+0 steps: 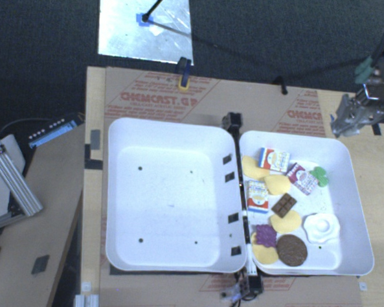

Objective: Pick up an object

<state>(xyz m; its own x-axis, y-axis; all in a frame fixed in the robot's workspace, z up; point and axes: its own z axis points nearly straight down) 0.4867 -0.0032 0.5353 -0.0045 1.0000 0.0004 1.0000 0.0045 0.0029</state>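
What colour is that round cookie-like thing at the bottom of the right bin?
Dark brown cookie, seen in the camera view.

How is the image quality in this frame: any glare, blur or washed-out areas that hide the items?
Camera view: even overhead light; glare on the metal sheet at top; the left bin is bright white but not blown out; the toy foods in the right bin are soft yet distinguishable; the pincer at upper right is slightly blurred.

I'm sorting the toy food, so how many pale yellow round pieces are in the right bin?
4: one at the bin's upper left, one mid-bin, one below the chocolate bar, and one at the bottom, partly under the purple piece. More may be hidden.
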